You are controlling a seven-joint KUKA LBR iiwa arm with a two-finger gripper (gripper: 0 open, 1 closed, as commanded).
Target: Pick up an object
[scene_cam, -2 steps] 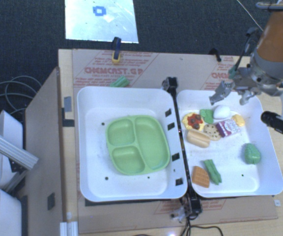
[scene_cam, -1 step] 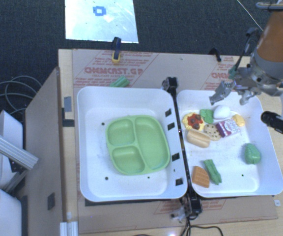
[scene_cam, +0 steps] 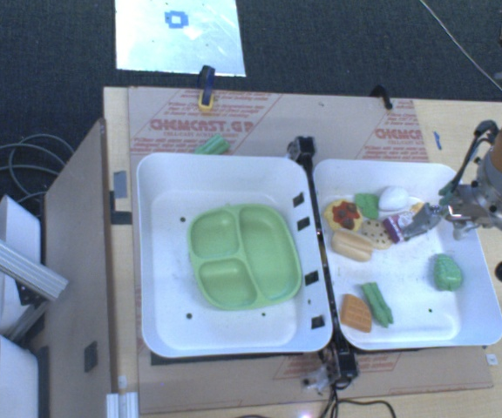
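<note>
The right bin (scene_cam: pixel 478 320) holds several toy foods. A pizza slice (scene_cam: pixel 344 213), a green piece (scene_cam: pixel 367 205) and a white egg (scene_cam: pixel 394 198) lie at its back. A round cookie (scene_cam: pixel 373 232) and a tan bread roll (scene_cam: pixel 351 246) lie just in front of them. A purple-and-white packet (scene_cam: pixel 396 227) rests beside the cookie. My gripper (scene_cam: pixel 423 222) comes in low from the right, and its tip is at the packet's right end. Whether it touches the packet I cannot tell.
A bumpy green toy (scene_cam: pixel 448 273) lies at the right side of the right bin. A green bean pod (scene_cam: pixel 376 303) and an orange bread slice (scene_cam: pixel 356 313) sit near its front. The left bin (scene_cam: pixel 159 320) holds a green divided plate (scene_cam: pixel 244 255). A black divider (scene_cam: pixel 316 242) runs between the bins.
</note>
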